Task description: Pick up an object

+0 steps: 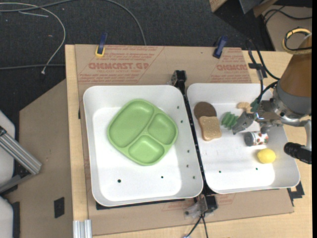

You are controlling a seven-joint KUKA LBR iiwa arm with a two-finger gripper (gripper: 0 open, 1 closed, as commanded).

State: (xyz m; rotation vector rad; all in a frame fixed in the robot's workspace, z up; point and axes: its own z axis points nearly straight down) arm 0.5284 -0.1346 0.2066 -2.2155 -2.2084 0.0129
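Claw (246,121) positioned over the right white bin (237,177), near the bin's far edge — finger state cannot be determined. Green ridged object (229,119) lies just beside it; round yellow ball (266,156) sits toward the right edge

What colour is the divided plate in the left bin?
Light green; the divided plate shows plainly in the camera view.

Grey arm (292,100), orange band, dark metal wrist
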